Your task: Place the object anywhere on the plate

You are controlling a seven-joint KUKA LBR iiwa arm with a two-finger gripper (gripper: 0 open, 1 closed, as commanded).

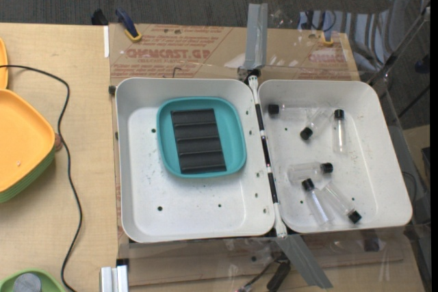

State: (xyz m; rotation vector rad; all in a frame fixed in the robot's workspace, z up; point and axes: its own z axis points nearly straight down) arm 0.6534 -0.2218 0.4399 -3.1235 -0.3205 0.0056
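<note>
You are looking at a task that appears not yet begun. In the left bin [137, 208] the teal plate [236, 140] is lying with a dark ribbed insert [198, 141] on its middle and nothing else on it. In the right bin [383, 147] several clear vials with black caps are lying loose: one [338, 130] is pointing its cap away from you, its long axis running near-to-far; another [311, 128] is lying on a diagonal; two more [314, 198] [340, 205] are lying slantwise near the front wall, caps at opposite ends. A loose black cap [273, 109] is sitting near the divider. Which vial is meant you cannot judge. As for the tool, you cannot tell its state.
</note>
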